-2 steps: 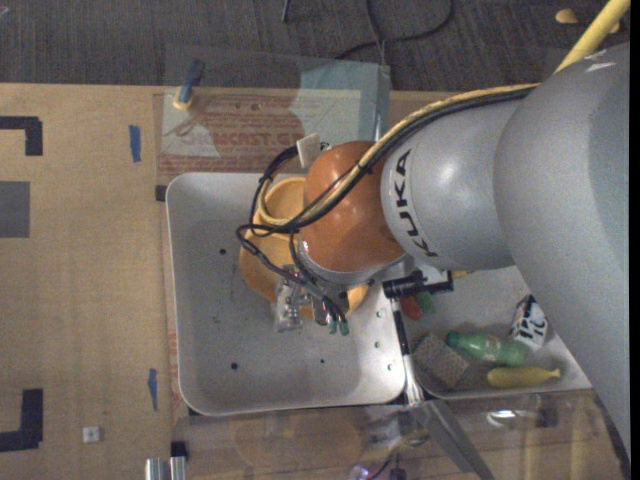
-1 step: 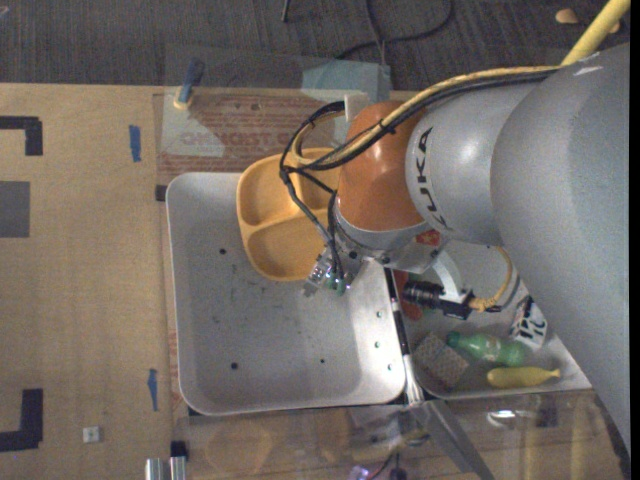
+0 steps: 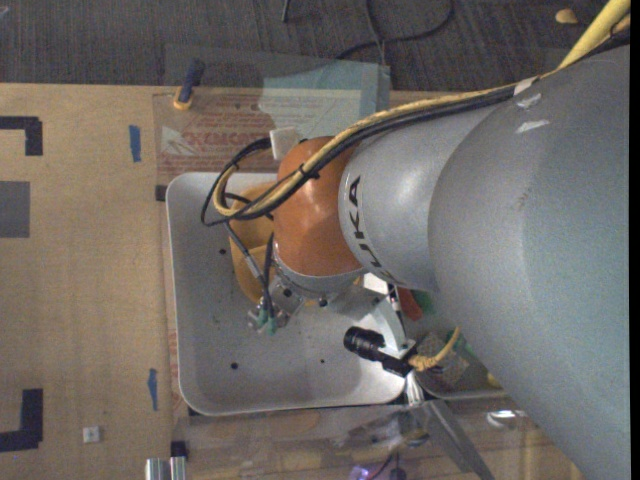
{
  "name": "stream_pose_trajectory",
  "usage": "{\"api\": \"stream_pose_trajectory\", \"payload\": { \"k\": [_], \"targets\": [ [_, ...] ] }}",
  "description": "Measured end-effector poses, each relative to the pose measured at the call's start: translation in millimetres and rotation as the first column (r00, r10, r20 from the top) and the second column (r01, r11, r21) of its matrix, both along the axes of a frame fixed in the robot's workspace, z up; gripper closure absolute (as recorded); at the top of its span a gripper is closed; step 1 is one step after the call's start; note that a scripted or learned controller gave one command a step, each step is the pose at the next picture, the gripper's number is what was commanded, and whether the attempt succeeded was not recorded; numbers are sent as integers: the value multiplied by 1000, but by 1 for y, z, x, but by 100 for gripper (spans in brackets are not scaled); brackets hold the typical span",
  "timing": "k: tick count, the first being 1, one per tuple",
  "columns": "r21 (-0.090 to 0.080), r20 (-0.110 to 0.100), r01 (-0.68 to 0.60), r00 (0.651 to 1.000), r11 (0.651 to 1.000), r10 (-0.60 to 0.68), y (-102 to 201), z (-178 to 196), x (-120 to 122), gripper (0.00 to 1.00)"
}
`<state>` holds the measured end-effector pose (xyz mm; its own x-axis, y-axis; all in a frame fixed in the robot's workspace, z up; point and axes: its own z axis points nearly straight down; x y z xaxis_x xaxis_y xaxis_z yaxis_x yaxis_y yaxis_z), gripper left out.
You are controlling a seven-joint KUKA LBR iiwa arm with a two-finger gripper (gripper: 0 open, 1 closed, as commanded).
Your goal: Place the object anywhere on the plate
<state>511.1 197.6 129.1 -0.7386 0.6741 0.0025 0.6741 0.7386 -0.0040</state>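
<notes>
Overhead, the grey arm leans low into the white bin, its wrist covering a yellow plate, presumably to reach it.

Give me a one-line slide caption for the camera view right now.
KUKA arm reaching from the right over a white bin, its orange band covering most of a yellow plate.

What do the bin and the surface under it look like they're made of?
The white bin looks like moulded plastic or coated metal: smooth, rounded corners, soft sheen, a few dark specks. The bench top looks like plywood or fibreboard: flat, matte tan, with blue and black tape marks stuck on.
</notes>
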Motion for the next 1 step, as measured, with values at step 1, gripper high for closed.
{"api": "stream_pose_trajectory", "payload": {
  "k": [1],
  "targets": [
    [-1,4,18,1000,1000,-18,-36,185,16,100]
  ]
}}
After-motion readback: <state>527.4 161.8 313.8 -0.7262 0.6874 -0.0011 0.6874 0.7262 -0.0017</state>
